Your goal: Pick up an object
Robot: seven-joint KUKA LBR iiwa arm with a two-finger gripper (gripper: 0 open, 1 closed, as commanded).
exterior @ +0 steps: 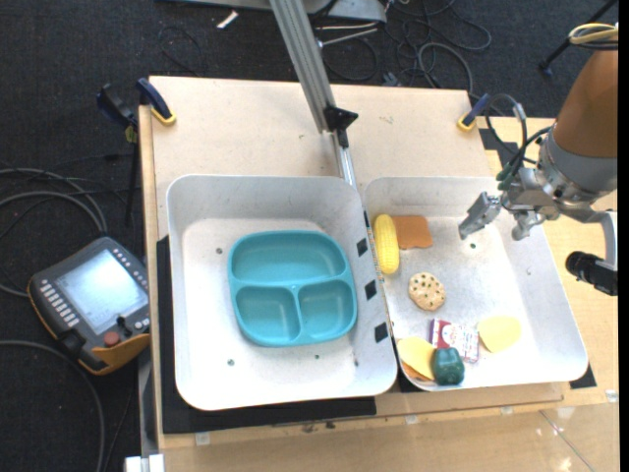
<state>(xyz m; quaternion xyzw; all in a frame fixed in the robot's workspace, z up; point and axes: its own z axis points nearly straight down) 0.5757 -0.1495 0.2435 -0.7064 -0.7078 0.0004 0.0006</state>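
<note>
Objects for picking lie in the right-hand bin [550,293], right of the frame's centre. A yellow corn cob [386,243] lies lengthwise along the bin's left wall, touching an orange-brown flat slab [413,231] just to its right. Below them sits a round tan cookie [427,290] speckled with dark chips. Lower still, near the bin's bottom edge, a small white and red packet [455,337] lies between a pale yellow lemon-shaped piece [500,333] on its right and a yellow-orange wedge [417,356] on its left; a dark green lump [448,367] rests against the wedge and the packet. The tool [501,214] is in the upper right part of this bin, its two grey fingers spread apart with nothing between them, well apart from the cluster of items and nearest to the slab. The grey arm with its orange section [592,96] comes in from the frame's right edge. The left bin [187,264] holds a teal divided plate [293,287] with three compartments. Both bins sit on a pale wooden table [246,126].
</note>
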